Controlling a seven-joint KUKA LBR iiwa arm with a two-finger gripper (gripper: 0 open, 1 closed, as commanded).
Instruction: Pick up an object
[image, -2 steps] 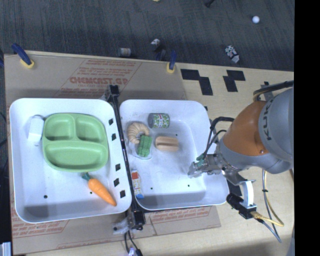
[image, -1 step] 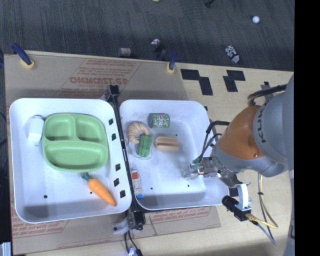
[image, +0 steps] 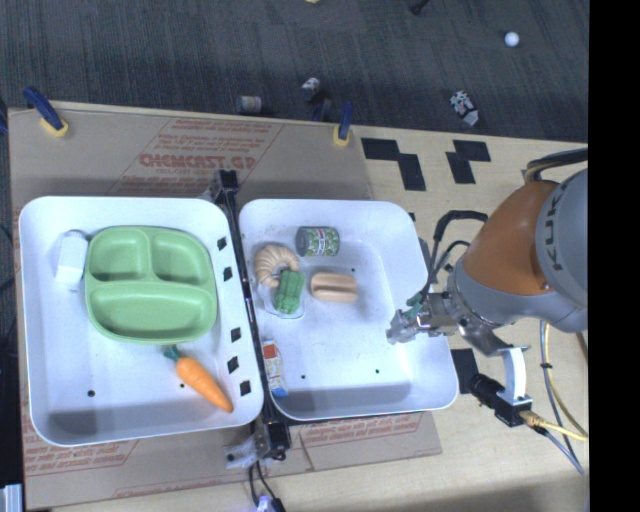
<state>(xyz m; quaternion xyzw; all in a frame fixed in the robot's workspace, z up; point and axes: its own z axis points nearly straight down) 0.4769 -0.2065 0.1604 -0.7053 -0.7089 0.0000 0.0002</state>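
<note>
"Where is the arm now?"

"Over on the right. Its gripper (image: 404, 325) sits at the right edge of the right bin (image: 340, 385). I can't tell what it is doing with itself from here. It's too small and blurry. Nothing I can see is in it."

"So has it picked anything up?"

"I don't think so. It looks like it is just getting ready to reach in."

"What could it grab?"

"The hot dog bun (image: 334, 287) is nearest, in the middle of that bin. Just left of it are a green thing (image: 289, 292) and a curly croissant (image: 272, 261), touching each other. A little green can (image: 317, 241) lies near the back."

"And the other bin?"

"The left bin (image: 50, 400) has a green plate (image: 150, 283) and a carrot (image: 203, 382). Those are far away."

"What next, then?"

"I'd guess it needs to slide left over the bun, then go down."
</note>
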